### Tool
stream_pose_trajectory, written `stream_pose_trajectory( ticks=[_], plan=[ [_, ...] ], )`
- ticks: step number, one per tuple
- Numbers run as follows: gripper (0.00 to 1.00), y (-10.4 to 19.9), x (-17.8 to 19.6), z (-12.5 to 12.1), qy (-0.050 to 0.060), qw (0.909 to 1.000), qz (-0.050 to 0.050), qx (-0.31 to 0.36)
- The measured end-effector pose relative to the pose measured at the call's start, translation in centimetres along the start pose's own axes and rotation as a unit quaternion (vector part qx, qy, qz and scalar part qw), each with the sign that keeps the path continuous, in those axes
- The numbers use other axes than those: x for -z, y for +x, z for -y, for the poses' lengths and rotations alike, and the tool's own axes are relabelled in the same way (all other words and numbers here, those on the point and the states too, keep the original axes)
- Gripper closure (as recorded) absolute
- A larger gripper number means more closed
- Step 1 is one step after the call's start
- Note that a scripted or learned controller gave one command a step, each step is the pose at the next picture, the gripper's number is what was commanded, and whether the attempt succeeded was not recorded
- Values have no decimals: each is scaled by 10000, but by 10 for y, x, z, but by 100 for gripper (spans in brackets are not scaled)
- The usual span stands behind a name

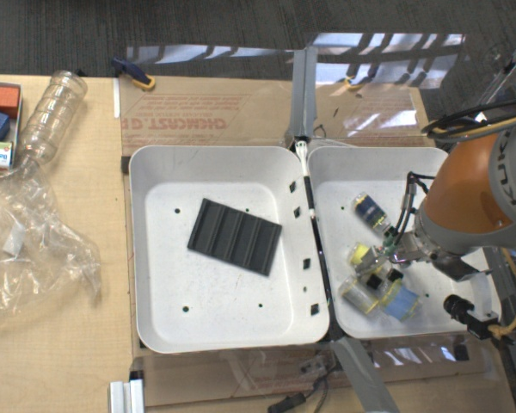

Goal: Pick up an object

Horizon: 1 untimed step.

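My jaws (387, 256): low in right white bin (430, 321), grip state unclear | small yellow-and-black block (367, 258) touching beside them, amid clutter | risk: crowded blue pieces (400, 304) could jam or deflect my grasp.

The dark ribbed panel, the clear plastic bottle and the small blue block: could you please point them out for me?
dark ribbed panel (235, 237), camera view, middle of its top face.
clear plastic bottle (50, 117), camera view, mid-body.
small blue block (402, 304), camera view, its top.

A clear plastic bottle (49, 117) lies beside crumpled plastic wrap (30, 243).
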<state>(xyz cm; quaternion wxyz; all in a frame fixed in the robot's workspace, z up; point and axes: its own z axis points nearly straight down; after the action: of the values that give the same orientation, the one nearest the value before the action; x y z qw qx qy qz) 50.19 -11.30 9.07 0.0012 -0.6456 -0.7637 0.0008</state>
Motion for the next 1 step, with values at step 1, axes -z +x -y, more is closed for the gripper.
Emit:
stream_pose_trajectory(
  ticks=[1],
  plan=[
    [100, -1, 8, 1, 11, 10000, -3, -12]
  ],
)
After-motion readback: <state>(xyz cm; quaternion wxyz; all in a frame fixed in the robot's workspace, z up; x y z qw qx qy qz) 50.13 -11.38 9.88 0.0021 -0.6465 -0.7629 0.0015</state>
